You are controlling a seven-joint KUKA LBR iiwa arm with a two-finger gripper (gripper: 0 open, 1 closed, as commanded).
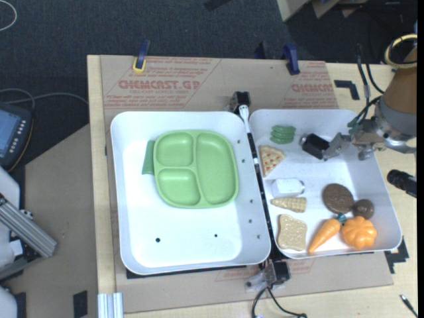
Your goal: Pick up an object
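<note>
Surface (106, 177) sheet printed "CHEMCAST G P" in red; left bin (126, 197) holds green divided plate (196, 168); right bin (384, 197) holds toy foods including pumpkin (358, 231) and carrot (324, 235); hand (317, 146) above its upper area, grip state indiscernible.

"CHEMCAST" on the brown board (165, 85)

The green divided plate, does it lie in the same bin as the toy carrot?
No, the green divided plate lies in the left bin, the toy carrot in the right one.

Toy foods (326, 211) scattered, perhaps touching; right bin (391, 207)
</note>
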